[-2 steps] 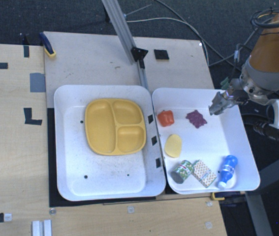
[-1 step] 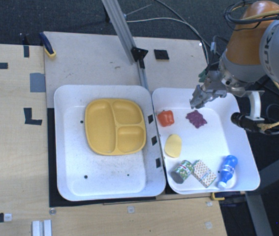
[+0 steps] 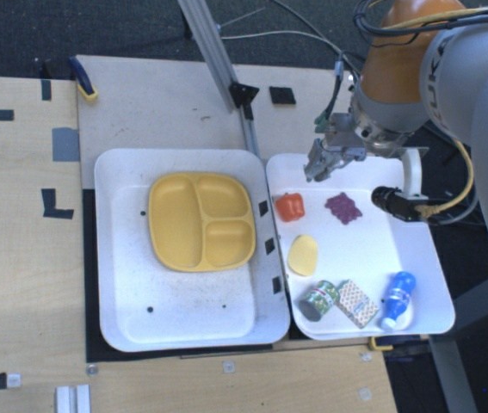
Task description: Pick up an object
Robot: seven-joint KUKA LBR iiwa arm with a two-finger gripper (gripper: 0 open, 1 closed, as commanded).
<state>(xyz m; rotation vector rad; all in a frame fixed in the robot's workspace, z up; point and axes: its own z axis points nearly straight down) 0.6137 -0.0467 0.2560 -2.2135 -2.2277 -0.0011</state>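
1. The bench (image 3: 166, 101) was pale board, marked with dark tape patches at the left, and dark floor lay beyond its far edge.
2. Two white bins sat side by side; the left bin (image 3: 123, 317) bore a yellow divided tray (image 3: 200, 220).
3. The right bin (image 3: 424, 256) held a red object (image 3: 290, 206), a purple cluster (image 3: 343, 206), a yellow piece (image 3: 303, 255), a small can (image 3: 320, 299), a patterned packet (image 3: 356, 303) and a blue bottle (image 3: 398, 298).
4. The gripper (image 3: 319, 169) hung over the right bin's far left corner, just beyond the red object; whether it was spread or pressed together could not be told.
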